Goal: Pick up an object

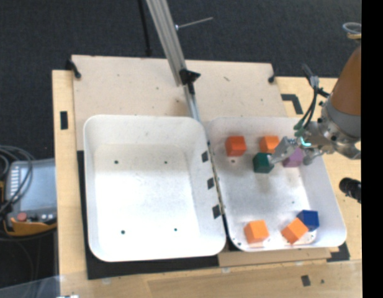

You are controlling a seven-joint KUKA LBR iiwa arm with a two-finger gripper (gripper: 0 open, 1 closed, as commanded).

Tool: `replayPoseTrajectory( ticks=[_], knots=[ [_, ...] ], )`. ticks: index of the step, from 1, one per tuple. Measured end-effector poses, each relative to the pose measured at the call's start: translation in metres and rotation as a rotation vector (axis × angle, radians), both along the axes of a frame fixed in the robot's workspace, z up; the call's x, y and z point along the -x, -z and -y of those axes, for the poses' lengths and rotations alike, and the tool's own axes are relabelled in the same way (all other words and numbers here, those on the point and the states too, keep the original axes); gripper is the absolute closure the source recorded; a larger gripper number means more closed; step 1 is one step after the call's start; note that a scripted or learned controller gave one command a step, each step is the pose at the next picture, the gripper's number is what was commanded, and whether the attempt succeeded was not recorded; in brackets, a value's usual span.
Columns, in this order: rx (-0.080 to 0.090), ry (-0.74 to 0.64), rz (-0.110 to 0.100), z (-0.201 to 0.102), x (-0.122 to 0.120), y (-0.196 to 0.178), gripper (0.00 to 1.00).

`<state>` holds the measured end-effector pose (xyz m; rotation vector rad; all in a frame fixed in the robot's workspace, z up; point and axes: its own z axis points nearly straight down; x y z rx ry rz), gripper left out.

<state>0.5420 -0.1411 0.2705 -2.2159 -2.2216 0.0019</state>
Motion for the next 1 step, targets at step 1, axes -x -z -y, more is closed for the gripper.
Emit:
replayPoseTrajectory(
  ticks=[1],
  knots=[
    [0.001, 0.001, 0.005, 0.0000, -0.0008, -0.0021, 0.00]
  ],
)
